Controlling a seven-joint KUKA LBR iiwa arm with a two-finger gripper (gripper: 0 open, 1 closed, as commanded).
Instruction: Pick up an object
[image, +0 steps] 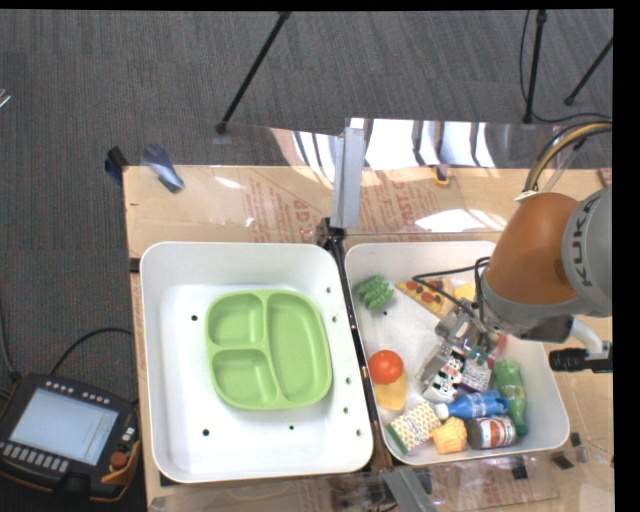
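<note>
My gripper (462, 345) hangs low in the right bin (555, 400), reaching down from the orange-banded wrist. Directly under and in front of it lies a small black-and-white patterned carton (444, 377). Close around it are a blue bottle (476, 406), a green bottle (510, 392) and a red-labelled can (490, 432). A red tomato (386, 365) sits on a yellow cup (392, 393) to the gripper's left. I see nothing lifted off the bin floor.
A green ridged toy (376, 291) and a pizza slice (424, 293) lie at the right bin's back. A checkered box (414, 427) and a yellow corn piece (451, 436) lie at its front. The left bin (170, 280) holds a green divided plate (268, 349).
</note>
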